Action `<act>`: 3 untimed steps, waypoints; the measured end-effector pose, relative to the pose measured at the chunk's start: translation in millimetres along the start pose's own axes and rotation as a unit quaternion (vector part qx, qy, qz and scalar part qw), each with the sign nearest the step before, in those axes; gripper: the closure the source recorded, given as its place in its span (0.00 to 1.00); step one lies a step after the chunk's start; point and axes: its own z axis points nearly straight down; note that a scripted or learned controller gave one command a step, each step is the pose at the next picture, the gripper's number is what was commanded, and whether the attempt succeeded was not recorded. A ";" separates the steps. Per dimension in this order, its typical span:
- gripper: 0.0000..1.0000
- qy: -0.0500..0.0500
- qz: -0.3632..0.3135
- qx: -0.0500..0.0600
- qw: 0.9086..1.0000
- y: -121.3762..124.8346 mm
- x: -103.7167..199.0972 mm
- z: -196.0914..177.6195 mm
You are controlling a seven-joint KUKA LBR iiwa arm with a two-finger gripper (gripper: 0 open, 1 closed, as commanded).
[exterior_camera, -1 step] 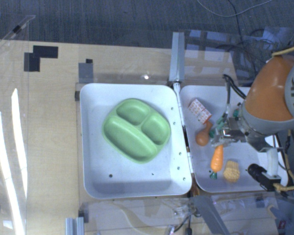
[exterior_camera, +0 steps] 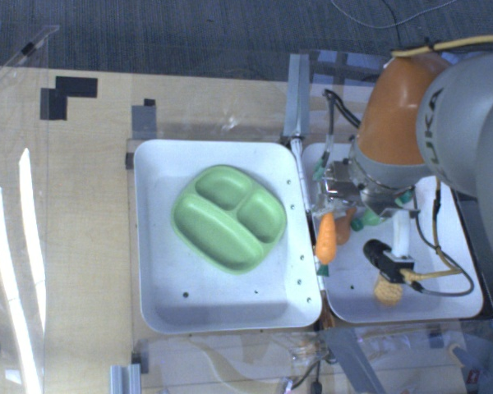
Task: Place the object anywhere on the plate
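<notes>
Wooden bench w/ two white bins side by side. Left bin (exterior_camera: pixel 160 302) has a green divided plate (exterior_camera: pixel 228 217) near its middle. Right bin (exterior_camera: pixel 452 302): arm's gripper (exterior_camera: pixel 338 213) hangs over the left edge, w/ an orange carrot (exterior_camera: pixel 325 240) right under it, lying along the bin wall. Whether it grips the carrot: can't tell, wrist blocks it. Tan cookie-like piece (exterior_camera: pixel 387 290) near front.

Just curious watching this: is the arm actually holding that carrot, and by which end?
Cannot be told: the gripper sits over the carrot's top end, hiding any contact.
</notes>
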 end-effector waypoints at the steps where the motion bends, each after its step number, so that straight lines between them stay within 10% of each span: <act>1: 1.00 0.000 -0.025 0.001 1.000 35.0 44.2 41.5; 2: 1.00 0.000 0.013 0.001 1.000 74.1 91.3 48.7; 3: 0.00 0.000 0.012 0.000 1.000 74.1 91.3 48.5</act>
